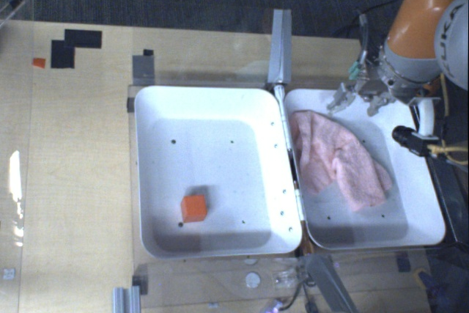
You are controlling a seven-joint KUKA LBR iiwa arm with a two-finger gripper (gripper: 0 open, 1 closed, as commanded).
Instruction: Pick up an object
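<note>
Nearest us, an orange block (194,208) sits in the near part of the left bin (157,157), alone on the white floor. Over in the right bin (418,227), a crumpled pink cloth (338,157) sprawls from the far left corner toward the middle. Up at that bin's far edge hangs the hand (359,100), fingers spread apart and gripping nothing, just beyond the cloth. Both bins rest on the pale wooden worktop (73,179).

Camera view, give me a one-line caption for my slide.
Robot arm's pincer hovers over the right bin's far edge beside a pink cloth; an orange block sits in the left bin.
</note>
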